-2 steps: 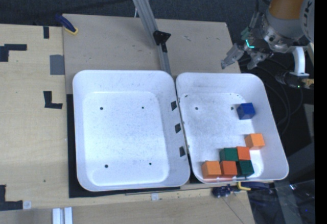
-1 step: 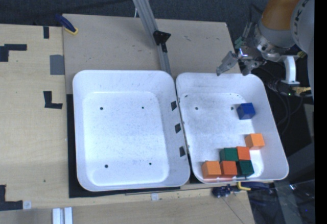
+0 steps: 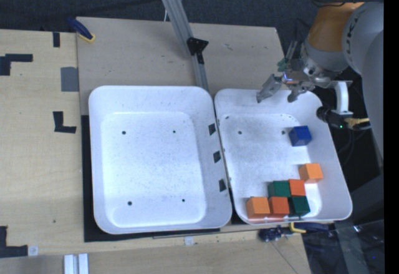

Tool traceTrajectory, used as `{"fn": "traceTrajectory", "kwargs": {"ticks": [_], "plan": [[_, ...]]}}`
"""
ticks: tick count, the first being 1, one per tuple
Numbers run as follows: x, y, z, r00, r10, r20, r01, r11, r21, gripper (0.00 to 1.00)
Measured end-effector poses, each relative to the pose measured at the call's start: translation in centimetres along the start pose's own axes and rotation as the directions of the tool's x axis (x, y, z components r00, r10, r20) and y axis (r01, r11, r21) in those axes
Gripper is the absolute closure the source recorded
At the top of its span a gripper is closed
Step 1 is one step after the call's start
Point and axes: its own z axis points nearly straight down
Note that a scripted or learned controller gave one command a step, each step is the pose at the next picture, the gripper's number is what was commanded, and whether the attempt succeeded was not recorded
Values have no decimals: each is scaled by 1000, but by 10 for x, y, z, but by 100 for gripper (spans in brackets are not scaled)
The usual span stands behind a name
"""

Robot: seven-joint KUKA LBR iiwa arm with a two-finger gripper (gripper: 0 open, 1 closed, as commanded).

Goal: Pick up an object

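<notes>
Currently the gripper (image 3: 278,93) hovers at the right bin's (image 3: 229,141) upper rim, fingers spread, empty; it should centre over the blue cube (image 3: 300,135) before descending.

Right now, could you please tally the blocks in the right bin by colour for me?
Blue blocks: 1
Orange blocks: 4
Green blocks: 2
Total: 7 blocks, all in the right bin, none between the fingers of the gripper.

A grey arm (image 3: 373,35) with an orange band (image 3: 330,23), black cable loops and a metallic claw (image 3: 278,93).
</notes>
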Motion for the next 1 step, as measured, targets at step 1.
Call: {"fn": "traceTrajectory", "kwargs": {"ticks": [1], "plan": [[5, -6, 46, 1000, 0, 0, 0, 1000, 1, 0]]}}
